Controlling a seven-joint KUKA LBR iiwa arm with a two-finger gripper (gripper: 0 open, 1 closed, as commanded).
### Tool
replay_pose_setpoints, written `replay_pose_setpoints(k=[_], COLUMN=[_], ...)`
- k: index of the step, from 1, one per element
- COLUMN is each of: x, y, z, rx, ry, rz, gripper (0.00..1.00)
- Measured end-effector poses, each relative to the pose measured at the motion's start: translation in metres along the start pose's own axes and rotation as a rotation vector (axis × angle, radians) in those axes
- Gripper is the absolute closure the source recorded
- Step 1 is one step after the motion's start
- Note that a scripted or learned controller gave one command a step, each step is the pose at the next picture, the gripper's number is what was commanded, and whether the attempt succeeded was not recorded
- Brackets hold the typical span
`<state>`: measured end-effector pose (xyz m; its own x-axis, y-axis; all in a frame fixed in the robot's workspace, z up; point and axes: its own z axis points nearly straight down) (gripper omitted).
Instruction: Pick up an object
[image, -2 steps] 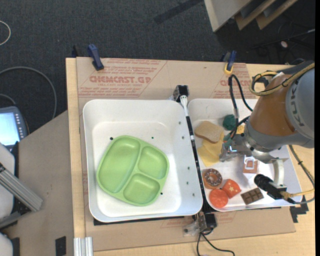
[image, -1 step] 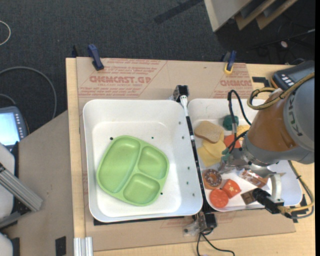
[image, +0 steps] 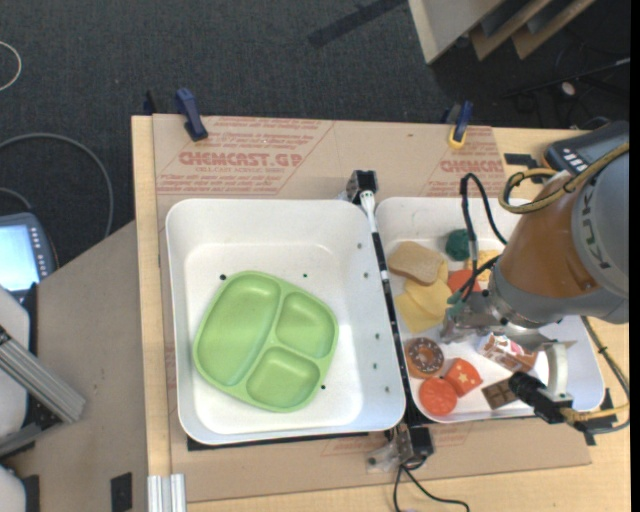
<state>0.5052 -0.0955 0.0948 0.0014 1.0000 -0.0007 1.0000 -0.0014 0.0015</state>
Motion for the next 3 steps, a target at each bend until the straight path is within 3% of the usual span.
replay_pose_setpoints(k=[1,3], x=[-0.031,-0.04], y=[0.006,-0.004], z=[0.011,0.0], rx=[0.0,0.001], ry=[-0.002,0.0], rz=[0.001,0.0], gripper=[1.0,1.0])
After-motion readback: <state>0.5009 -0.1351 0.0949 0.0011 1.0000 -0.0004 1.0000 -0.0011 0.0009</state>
